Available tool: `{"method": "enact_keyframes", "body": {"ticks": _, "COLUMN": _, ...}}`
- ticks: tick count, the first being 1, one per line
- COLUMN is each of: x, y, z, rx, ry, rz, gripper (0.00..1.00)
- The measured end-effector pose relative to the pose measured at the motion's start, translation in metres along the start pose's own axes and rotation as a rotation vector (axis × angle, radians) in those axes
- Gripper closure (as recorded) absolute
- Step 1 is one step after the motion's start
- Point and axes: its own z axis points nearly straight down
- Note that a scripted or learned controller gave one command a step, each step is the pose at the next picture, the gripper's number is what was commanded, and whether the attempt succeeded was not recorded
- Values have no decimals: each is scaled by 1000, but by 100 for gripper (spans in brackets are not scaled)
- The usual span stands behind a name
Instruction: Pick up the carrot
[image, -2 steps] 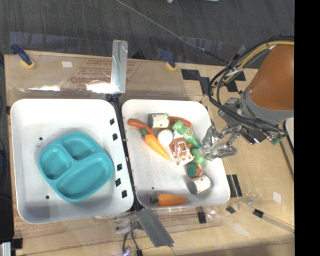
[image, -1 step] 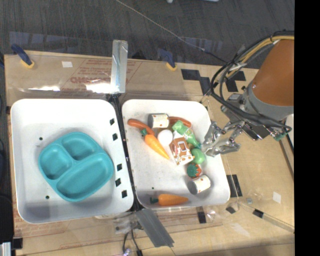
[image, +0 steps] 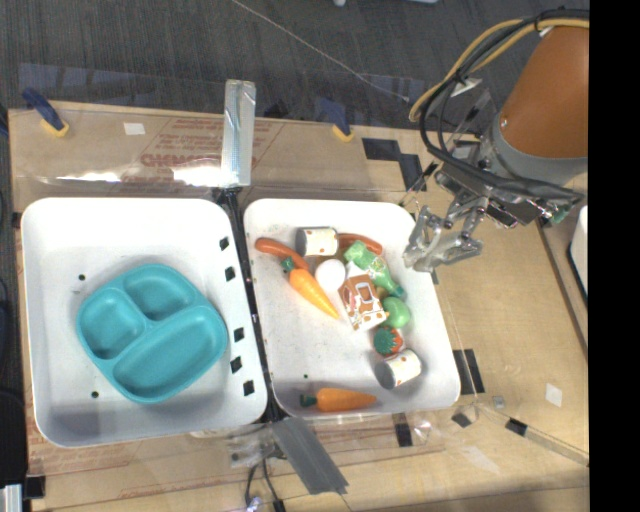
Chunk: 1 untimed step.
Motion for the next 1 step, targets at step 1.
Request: {"method": "enact_keyframes", "body": {"ticks": 1, "x": 49, "y": 40, "z": 48, "rx": -5, "ry": 2, "rz": 10, "gripper": 100}}
